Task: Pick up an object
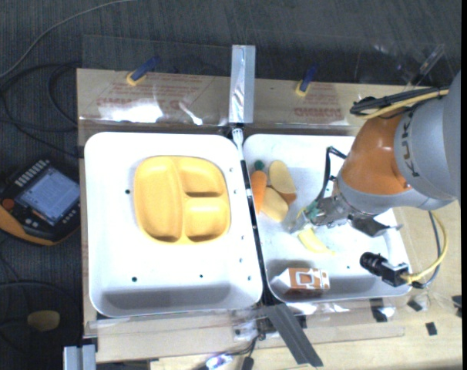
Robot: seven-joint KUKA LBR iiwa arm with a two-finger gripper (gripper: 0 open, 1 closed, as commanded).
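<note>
Both white bins look like smooth plastic, slight sheen on the rims. Yellow divided tray: glossy moulded plastic. Carrot and the pale food pieces read as smooth, matt toy plastic. Small carton looks like printed paper or card. Tabletop is light wood, partly under clear shiny film. Arm: grey satin shell, glossy orange band. Floor is dark rough carpet.

Arm reaches in from the right — claw lowered; wrist bent downward.
</note>
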